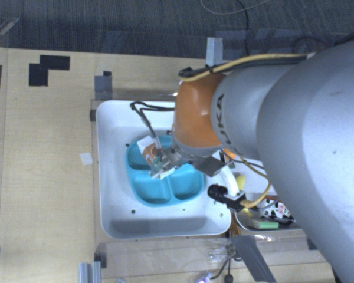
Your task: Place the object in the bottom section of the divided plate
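While the grey arm (295,146) with its orange band (194,114) reaches in from the right, its gripper (159,161) hangs low over the blue divided plate (165,184), which lies in the left white bin (115,175). At the gripper's tip, above the plate's upper left section, a small brownish-orange object (148,152) shows close against the translucent fingers (163,168); whether it sits between them or lies just beside them on the plate I cannot tell, and whether the jaws are apart or together I cannot tell either. That object is above the plate's bottom section (156,194), whose blue floor is bare. A black cable (143,115) loops from the wrist over the bin's far end, beyond the plate. To the right of the plate, past the bin's wall, the second white bin (265,224) shows partly under the arm and holds a jumble of small things: something yellow (241,181), a green piece (265,224), and a black-and-white speckled item (280,208). A black fitting (224,196) with yellow wires sticks out near the plate's right rim.
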Tool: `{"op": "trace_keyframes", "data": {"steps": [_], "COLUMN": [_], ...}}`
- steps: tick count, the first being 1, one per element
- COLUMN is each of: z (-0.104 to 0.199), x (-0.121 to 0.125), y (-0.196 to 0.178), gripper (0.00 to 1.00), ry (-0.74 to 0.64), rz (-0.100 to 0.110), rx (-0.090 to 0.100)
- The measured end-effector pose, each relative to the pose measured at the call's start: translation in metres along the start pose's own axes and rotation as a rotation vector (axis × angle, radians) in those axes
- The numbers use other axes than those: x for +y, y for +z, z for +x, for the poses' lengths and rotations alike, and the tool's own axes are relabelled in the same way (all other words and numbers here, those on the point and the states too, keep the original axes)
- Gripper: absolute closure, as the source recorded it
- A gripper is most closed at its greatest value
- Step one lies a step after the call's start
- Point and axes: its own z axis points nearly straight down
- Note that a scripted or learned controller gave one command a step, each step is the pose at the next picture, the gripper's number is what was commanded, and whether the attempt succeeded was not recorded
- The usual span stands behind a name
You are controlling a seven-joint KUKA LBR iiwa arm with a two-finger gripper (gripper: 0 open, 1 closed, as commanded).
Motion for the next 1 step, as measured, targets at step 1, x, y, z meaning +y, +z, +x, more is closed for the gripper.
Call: {"op": "trace_keyframes", "data": {"steps": [1], "z": [0.0009], "x": [-0.0028], "y": [0.0059], "gripper": [0.0], "ry": [-0.001], "rz": [0.01], "rx": [0.002]}}
